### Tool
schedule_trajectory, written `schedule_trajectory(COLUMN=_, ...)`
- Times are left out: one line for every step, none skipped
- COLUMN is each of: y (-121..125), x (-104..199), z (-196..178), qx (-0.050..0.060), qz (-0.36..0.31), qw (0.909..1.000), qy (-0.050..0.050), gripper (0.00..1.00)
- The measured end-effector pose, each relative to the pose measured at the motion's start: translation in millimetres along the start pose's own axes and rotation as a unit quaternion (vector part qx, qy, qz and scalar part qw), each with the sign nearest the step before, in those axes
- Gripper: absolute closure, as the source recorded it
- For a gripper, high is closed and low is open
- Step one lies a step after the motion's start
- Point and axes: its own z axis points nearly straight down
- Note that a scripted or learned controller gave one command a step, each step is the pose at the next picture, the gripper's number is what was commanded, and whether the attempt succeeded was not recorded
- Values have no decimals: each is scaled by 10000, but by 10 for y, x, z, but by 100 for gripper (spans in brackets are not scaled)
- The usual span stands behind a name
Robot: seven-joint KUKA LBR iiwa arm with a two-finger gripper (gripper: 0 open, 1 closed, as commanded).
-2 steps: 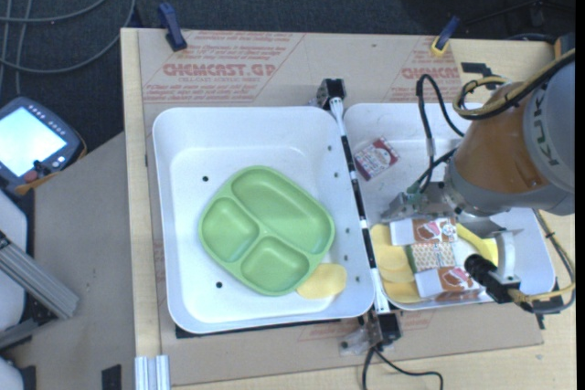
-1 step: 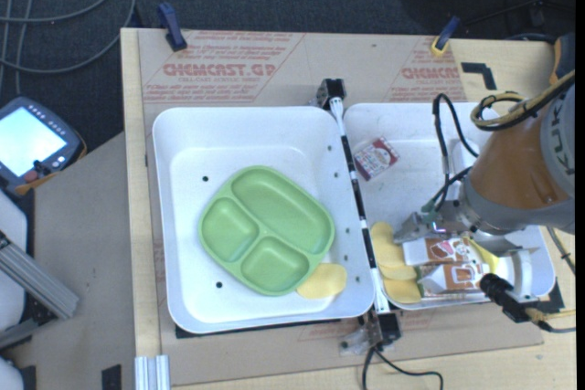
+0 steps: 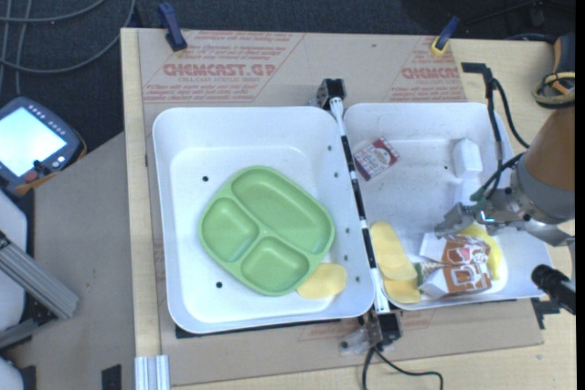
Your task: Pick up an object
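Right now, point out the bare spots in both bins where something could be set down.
Left bin: bare floor along its far wall above the green tray, plus a strip on the tray's left. Right bin: open floor between the small red packet and the white block. Its near end is crowded: yellow pieces, snack bag and gripper.

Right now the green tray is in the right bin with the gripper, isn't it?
Not quite. The camera view shows the green tray in the left bin. The gripper is over the right bin.
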Motion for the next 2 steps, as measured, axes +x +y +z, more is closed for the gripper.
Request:
schedule_trajectory(y=65, x=-491, z=534, qx=-113, qz=-8, qw=9999, qy=-58, gripper=0)
schedule_trajectory(y=56, x=-505, z=431, qx=-107, qz=6, qw=9999, qy=-70, gripper=100)
